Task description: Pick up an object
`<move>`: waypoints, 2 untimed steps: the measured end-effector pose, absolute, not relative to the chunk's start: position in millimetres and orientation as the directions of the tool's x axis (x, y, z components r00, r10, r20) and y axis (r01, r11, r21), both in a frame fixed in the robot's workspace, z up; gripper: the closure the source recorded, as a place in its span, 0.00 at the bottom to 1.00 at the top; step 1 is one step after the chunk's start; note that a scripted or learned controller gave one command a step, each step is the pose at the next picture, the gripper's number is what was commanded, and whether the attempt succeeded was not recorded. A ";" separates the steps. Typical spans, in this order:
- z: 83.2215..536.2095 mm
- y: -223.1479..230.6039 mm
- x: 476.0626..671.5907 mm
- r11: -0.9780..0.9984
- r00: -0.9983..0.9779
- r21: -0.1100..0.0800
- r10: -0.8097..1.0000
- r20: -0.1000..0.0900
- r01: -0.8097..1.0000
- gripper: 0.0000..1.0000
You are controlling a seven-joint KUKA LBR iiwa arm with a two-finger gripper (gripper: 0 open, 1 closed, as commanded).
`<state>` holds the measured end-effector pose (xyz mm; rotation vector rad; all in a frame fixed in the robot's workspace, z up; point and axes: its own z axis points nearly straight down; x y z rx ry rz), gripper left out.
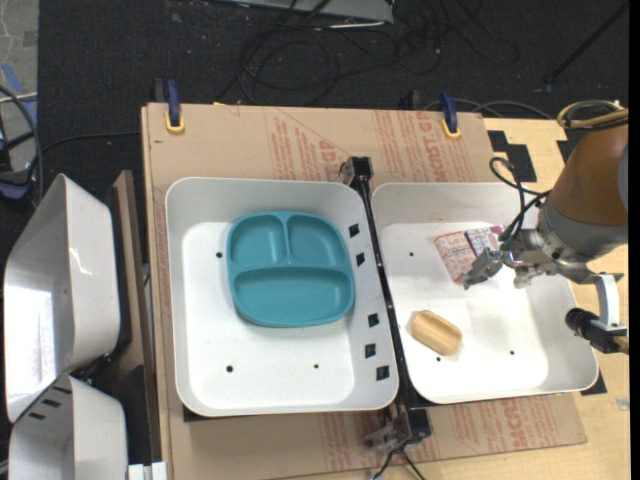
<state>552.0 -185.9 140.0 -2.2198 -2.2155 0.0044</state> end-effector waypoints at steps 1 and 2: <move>88.9 -184.9 551.0 -0.002 0.002 -0.005 1.000 0.001 1.000 0.00; 102.3 -185.2 552.5 -0.002 0.002 0.000 1.000 0.000 1.000 1.00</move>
